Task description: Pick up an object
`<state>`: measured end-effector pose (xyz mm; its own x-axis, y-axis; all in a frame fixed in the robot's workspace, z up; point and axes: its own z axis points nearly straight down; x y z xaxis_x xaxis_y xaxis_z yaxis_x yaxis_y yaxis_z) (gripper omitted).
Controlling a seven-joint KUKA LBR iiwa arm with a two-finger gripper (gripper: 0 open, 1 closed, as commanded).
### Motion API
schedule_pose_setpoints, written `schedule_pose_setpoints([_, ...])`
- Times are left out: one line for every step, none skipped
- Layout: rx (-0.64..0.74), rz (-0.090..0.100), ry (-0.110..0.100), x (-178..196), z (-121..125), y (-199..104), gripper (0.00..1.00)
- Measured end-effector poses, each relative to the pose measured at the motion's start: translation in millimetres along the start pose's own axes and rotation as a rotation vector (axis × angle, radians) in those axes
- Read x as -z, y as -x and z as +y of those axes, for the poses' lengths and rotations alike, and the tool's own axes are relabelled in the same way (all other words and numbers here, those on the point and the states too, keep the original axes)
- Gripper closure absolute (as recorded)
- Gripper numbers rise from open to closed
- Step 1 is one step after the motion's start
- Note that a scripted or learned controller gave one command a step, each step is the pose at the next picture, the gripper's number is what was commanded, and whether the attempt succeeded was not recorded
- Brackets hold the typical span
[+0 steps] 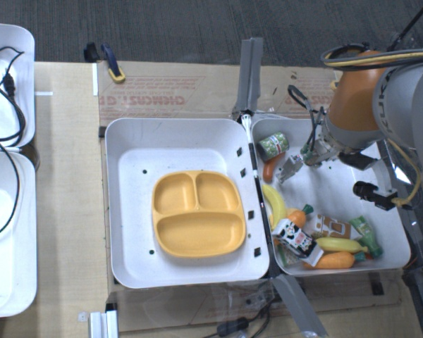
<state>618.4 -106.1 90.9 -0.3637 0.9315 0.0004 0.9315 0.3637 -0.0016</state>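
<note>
**Arm low over the right bin, toys piled along its near edge**

The grey arm (402, 104) with its orange band (356, 97) reaches in from three o'clock and bends down into the right bin (381, 171). Its gripper (290, 169) sits low near the bin's ten o'clock corner. Whether the claw is open or closed cannot be told from this angle, and nothing can be seen gripped by it.

Just beside the gripper, toward eleven o'clock, lies a green can (274, 144), tipped on its side against the bin's left wall. An orange-red piece (269, 170) lies just at nine o'clock of the gripper, close to that wall. Below it a yellow banana (274, 203) runs along the wall toward six o'clock.

The remaining toys crowd the bin's six o'clock edge: a black-and-white carton (296, 239), a carrot (335, 260), a second banana (340, 245), a brown-and-white box (333, 226) and a green item (365, 232) toward four o'clock.

The left bin (127, 210) holds a yellow divided plate (197, 213), lying flat at its centre, with three compartments.
</note>
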Motion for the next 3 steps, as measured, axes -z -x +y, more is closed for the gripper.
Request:
schedule_pose_setpoints([-0.005, -0.002, 0.002, 1, 35, 21, 0.0])
schedule_pose_setpoints([0.009, -0.002, 0.001, 1, 36, 20, 0.0])
schedule_pose_setpoints([-0.071, -0.003, 0.003, 1, 17, 70, 0.0])
